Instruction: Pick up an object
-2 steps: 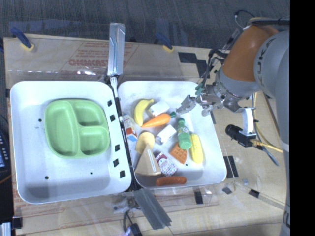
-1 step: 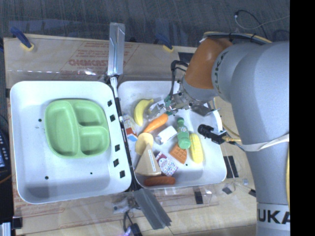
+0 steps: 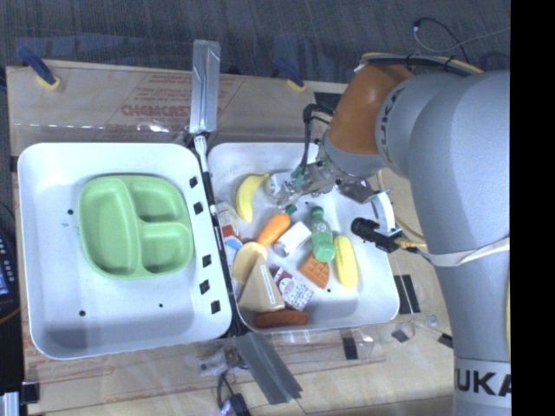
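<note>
White bins (image 3: 35, 232) sit on a seemingly wooden bench (image 3: 130, 380), dark floor (image 3: 173, 7) behind.

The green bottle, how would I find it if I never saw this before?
Look at the right white bin, the one crowded with toy food. Near its middle, just below the gripper, lies the green bottle, between an orange carrot on its left and a yellow corn cob on its right. It is the only green item in that bin, and it has a label.
</note>
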`<state>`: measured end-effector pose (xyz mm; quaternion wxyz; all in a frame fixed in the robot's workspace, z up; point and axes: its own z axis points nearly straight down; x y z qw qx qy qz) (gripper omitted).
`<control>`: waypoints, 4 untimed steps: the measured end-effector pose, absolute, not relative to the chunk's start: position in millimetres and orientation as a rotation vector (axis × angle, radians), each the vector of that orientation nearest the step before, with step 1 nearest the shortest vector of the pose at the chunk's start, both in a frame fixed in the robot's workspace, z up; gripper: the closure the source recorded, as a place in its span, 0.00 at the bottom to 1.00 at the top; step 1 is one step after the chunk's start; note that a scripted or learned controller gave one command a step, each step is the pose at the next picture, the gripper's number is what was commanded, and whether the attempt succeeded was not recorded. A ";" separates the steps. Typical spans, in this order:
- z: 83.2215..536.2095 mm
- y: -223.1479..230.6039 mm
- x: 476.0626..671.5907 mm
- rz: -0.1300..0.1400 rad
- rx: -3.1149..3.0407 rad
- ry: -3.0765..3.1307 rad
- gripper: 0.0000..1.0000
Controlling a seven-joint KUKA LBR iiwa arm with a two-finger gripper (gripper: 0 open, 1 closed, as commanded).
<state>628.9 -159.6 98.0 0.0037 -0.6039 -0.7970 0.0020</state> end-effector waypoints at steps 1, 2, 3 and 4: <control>97.9 -159.5 628.8 0.007 -1.892 -2.498 0.00; 88.8 -107.2 602.1 0.006 -1.832 -2.544 0.00; 96.6 -108.1 601.3 0.010 -1.827 -2.542 1.00; 196.9 -62.5 562.4 0.004 -1.904 -2.495 1.00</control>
